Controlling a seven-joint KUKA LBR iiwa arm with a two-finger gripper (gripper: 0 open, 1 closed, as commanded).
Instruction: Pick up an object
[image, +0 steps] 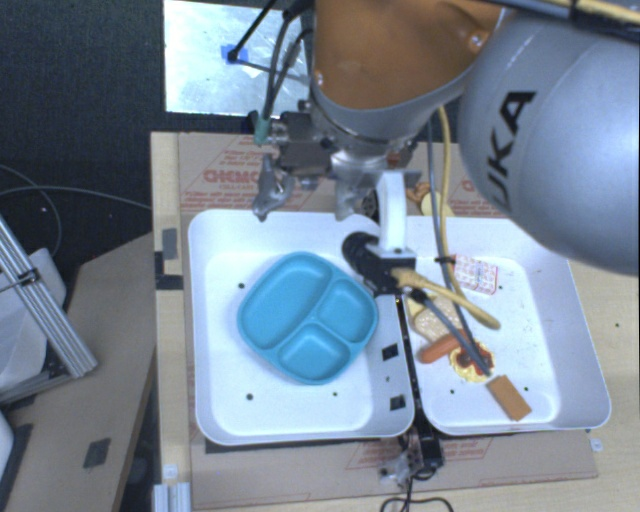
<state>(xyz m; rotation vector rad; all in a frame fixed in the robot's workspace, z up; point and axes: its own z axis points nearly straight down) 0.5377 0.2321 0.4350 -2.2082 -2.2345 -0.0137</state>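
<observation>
Nearest the camera, the front edge of the brown cardboard-covered surface (300, 462) shows below the two shallow white plastic bins. In the right bin (560, 330), closest to its front wall, lies a small tan rectangular block (509, 398), and just behind it a yellow and orange round piece (468, 362) sits beside a small orange sausage-shaped item (438, 350). A long yellow banana-like stick (452, 296) and a dark grey utensil with a long handle (455, 322) lie crossed over this cluster, slanting from the divider toward the bin's middle. Further back rests a small white card with red markings (476, 273). The left bin (215, 330) holds a light blue plastic plate with three compartments (307, 316), lying flat near the bin's centre and tilted diagonally to the walls. Behind it, close to the divider at the back of the left bin, a black rounded object (362, 254) lies partly under a white upright piece hanging from the arm. Farther still, over the rear rim of the left bin, hangs the grey two-finger tool (303, 205), its two fingers spread apart with nothing between them, and well clear of the plate. Above it rises the grey arm with its orange band (400, 50).
</observation>
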